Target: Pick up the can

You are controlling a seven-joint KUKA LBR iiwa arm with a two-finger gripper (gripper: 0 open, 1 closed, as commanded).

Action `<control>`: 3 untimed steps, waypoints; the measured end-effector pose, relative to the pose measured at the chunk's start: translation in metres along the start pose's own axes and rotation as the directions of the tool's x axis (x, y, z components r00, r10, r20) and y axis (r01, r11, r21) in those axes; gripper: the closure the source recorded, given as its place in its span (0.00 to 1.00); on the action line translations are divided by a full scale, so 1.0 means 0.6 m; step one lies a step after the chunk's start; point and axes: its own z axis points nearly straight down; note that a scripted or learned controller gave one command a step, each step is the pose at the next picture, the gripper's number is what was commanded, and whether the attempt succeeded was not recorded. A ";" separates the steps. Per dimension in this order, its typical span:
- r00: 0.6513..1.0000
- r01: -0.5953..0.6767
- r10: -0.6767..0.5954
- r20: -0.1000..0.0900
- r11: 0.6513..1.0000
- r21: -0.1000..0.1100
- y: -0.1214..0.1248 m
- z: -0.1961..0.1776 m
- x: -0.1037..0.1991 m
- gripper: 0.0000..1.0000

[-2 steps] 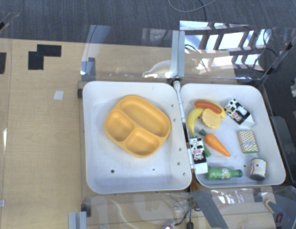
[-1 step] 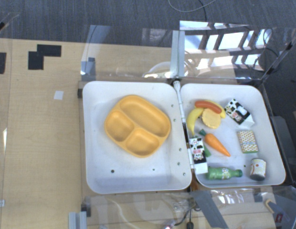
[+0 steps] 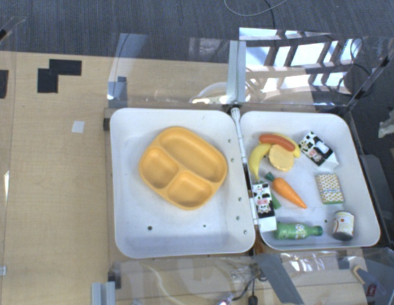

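- The can (image 3: 343, 224) stood upright in the right bin's (image 3: 356, 146) near right corner, just beside the green bottle (image 3: 297, 231), seemingly untouched, awaiting pickup.
- The hand's position and opening could not be told, so no bearings from it could be given.
- The left bin (image 3: 127, 234) held a yellow divided plate (image 3: 183, 167).

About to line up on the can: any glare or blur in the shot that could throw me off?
Camera view: bright window reflections streak the clear panels behind the right bin; lighting inside the bins is even, with soft shadows. The can, at the right bin's near right corner, is glare-free but small, its label too soft to read.
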 end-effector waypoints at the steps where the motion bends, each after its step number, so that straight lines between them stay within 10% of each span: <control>1: 1.000 0.008 -0.008 0.001 1.000 -0.007 0.003 -0.020 0.002 1.00; 2: 1.000 0.008 -0.008 0.001 1.000 -0.007 0.003 -0.019 0.002 0.00; 3: 1.000 0.017 -0.017 0.002 1.000 -0.014 0.005 -0.039 0.003 1.00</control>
